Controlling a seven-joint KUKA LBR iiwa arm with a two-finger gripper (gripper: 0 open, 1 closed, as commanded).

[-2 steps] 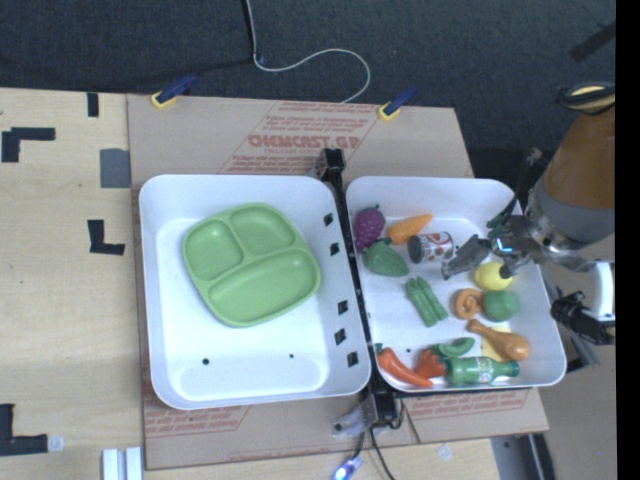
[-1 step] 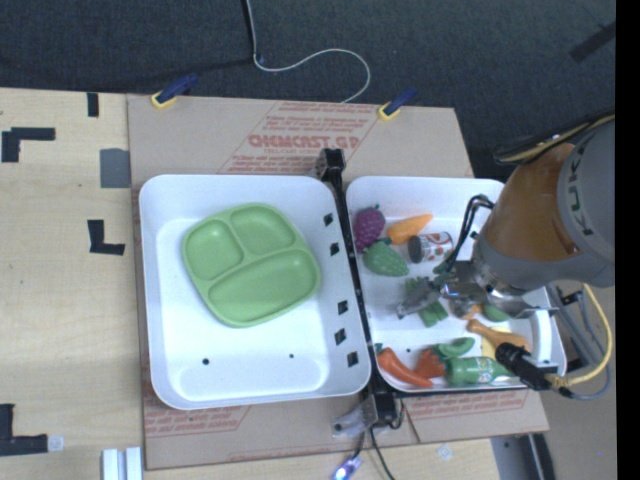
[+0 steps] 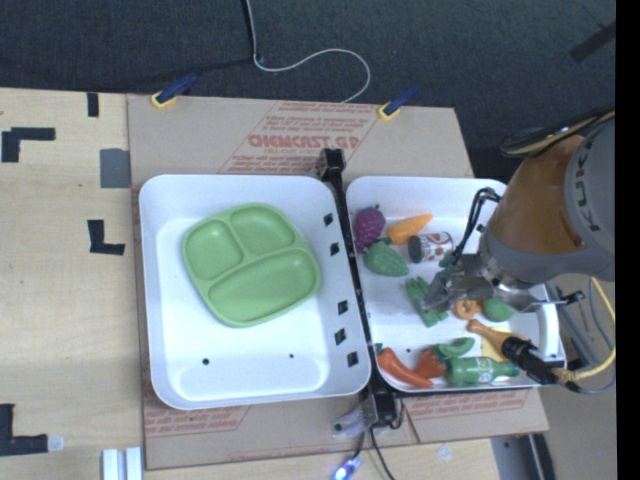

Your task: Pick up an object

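Observation:
The right bin (image 3: pixel 385 190) holds several toy foods: purple grapes (image 3: pixel 368 225), an orange carrot (image 3: pixel 410 229), a small can (image 3: pixel 432 247), a green leafy piece (image 3: pixel 384 259), a dark green vegetable (image 3: pixel 423 302), a red pepper (image 3: pixel 398 367) and a green bottle (image 3: pixel 478 371). My gripper (image 3: pixel 447 290) is low in this bin, right beside the dark green vegetable at the bin's middle. Its fingers look close together around the vegetable's right end, but the grip is not clear.
The left bin (image 3: pixel 170 298) carries a green divided plate (image 3: pixel 252 263). A black divider (image 3: pixel 345 268) separates the bins. An orange piece (image 3: pixel 488 334) and a green piece (image 3: pixel 499 309) lie under the arm's wrist. A white cable (image 3: pixel 300 63) loops behind the bench.

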